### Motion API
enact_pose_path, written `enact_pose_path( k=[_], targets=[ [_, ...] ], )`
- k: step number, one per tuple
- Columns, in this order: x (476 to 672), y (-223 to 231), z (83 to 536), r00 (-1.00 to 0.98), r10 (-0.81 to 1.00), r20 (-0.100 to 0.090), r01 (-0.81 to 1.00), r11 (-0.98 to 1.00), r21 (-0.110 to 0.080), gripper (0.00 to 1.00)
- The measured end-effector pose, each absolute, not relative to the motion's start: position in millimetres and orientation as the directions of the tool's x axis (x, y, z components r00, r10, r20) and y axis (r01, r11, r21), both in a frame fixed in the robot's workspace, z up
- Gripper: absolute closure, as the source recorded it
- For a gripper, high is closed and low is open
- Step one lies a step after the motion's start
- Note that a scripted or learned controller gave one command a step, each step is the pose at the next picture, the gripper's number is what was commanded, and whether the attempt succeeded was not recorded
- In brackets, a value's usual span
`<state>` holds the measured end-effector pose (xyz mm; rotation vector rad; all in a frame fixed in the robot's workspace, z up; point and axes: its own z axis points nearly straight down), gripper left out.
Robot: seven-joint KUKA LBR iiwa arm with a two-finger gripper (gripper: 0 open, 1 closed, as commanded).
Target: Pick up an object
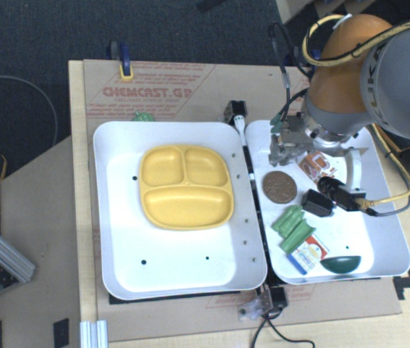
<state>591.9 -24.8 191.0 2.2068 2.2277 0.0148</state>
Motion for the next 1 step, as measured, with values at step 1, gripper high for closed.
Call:
enact_pose_path(
  k=[1],
  targets=[
    [549.1,30.1,312.8,-0.009,1.0,0.004,1.0,0.009,0.015,1.0]
  ],
)
